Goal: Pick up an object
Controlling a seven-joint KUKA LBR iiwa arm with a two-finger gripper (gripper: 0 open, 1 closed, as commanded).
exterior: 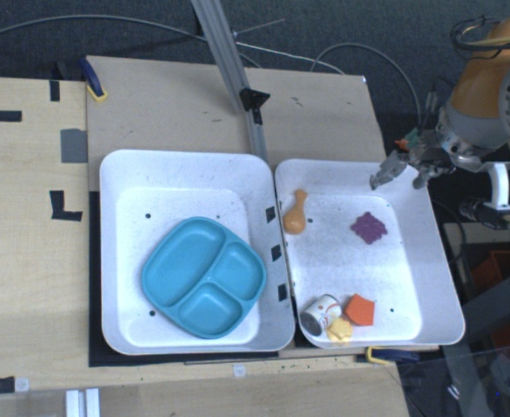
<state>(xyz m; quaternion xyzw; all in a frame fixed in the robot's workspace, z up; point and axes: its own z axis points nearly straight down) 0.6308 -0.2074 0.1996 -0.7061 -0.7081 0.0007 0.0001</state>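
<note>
The right bin (428, 259) holds an orange-tan drumstick-shaped toy (295, 214) near its left wall, a purple bumpy piece (369, 228) in the middle, and at the front a white-and-red can (320, 314), a yellow piece (341, 330) and an orange block (360, 310). My gripper (402, 170) hangs over the bin's far right corner, above and to the right of the purple piece. Its two fingers are spread apart and nothing sits between them.
The left bin (115, 233) holds a blue divided plate (204, 276). A grey metal pole (224, 50) slants down to the bins' far edge. Cables run across the dark floor behind the bench. The arm's orange band (480, 85) is at the right edge.
</note>
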